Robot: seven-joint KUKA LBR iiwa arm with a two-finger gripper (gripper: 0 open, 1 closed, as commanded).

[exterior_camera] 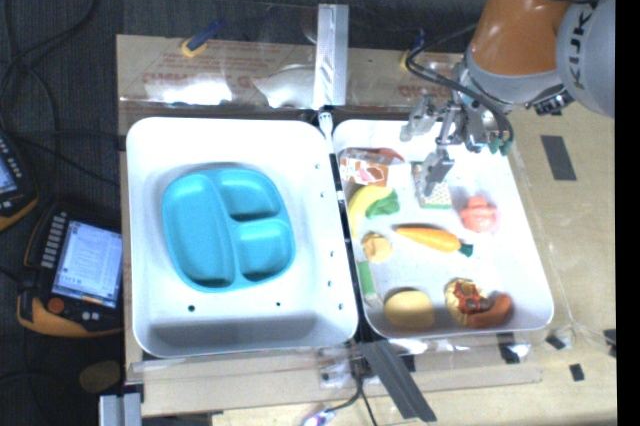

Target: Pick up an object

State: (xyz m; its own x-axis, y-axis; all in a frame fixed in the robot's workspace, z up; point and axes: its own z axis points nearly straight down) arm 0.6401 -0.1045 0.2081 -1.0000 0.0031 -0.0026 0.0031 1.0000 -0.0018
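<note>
My gripper (pixel 433 176) hangs over the back of the right bin (pixel 530 244), fingers pointing down, above a small pale green-edged item (pixel 434 200). Nothing shows between its fingers. Toy food lies in this bin: an orange carrot (pixel 429 238) in the middle, a pink-red piece (pixel 479 213) to its right, a yellow banana (pixel 360 201) with a green piece (pixel 384 205) on the left, a red and white packet (pixel 367 166) at the back left, a tan potato (pixel 408 307) and a brown and red item (pixel 476 302) at the front.
The left bin (pixel 150 294) holds a blue divided tray (pixel 228 226). A small tan piece (pixel 375 245) lies by the divider between the bins. Cables and a handheld device (pixel 72 269) lie off the bench to the left.
</note>
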